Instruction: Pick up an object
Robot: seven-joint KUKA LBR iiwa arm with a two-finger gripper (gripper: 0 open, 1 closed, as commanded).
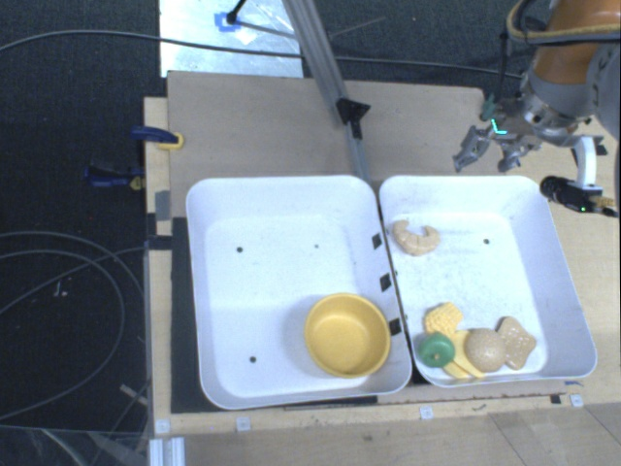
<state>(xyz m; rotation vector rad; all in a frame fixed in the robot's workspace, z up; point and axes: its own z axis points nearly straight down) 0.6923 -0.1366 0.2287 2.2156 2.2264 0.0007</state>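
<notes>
Dark, finely textured floor [68, 95] all around, crossed by thin black cables [58, 289] in long curves on the left. Tan worktop [417, 124] at centre, with a black mat [180, 318] under the near part. Blue clamps [116, 175] with a yellow handle [165, 140] gripping the worktop's left edge. Grey metal pole [320, 56] slanting down from the top to a black bracket [351, 112] on the worktop. Bright reflective panel [228, 17] on the floor behind, marked with blue tape [225, 22]. Even, soft overhead light, faint shadows only.
</notes>
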